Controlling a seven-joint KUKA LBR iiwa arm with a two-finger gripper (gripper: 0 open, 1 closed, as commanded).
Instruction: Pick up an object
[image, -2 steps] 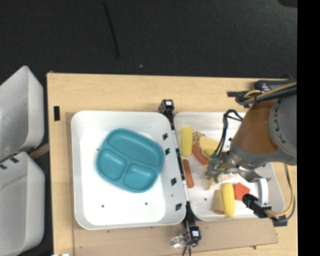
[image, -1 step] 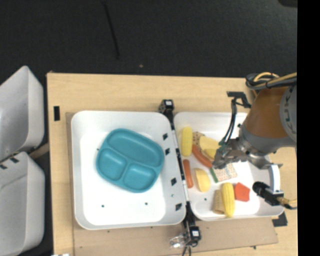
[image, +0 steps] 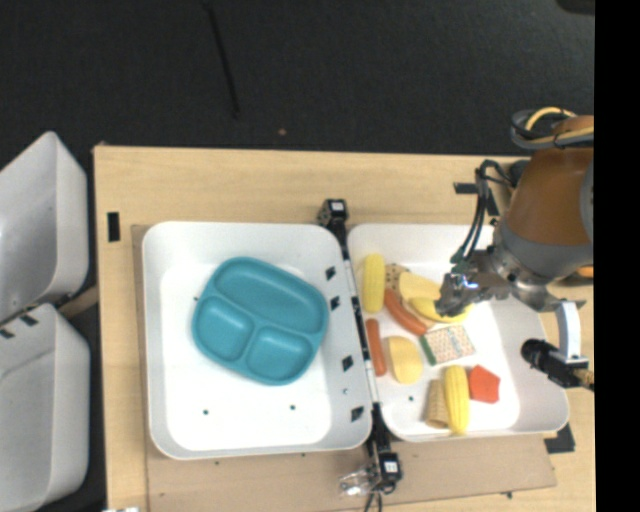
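The right bin (image: 520, 415) contains the objects for picking: two corn cobs (image: 372, 281) (image: 456, 397), a banana (image: 425, 297), a hot dog (image: 404, 316), a carrot stick (image: 376, 346), a pale yellow piece (image: 404, 359), a patterned card (image: 447, 345), a waffle cone (image: 436, 405) and a red block (image: 484, 384). The gripper (image: 456, 297) is positioned low over the banana, just above the card. Whether it grasps anything cannot be determined. The left bin (image: 170, 400) contains a blue divided plate (image: 260, 320).
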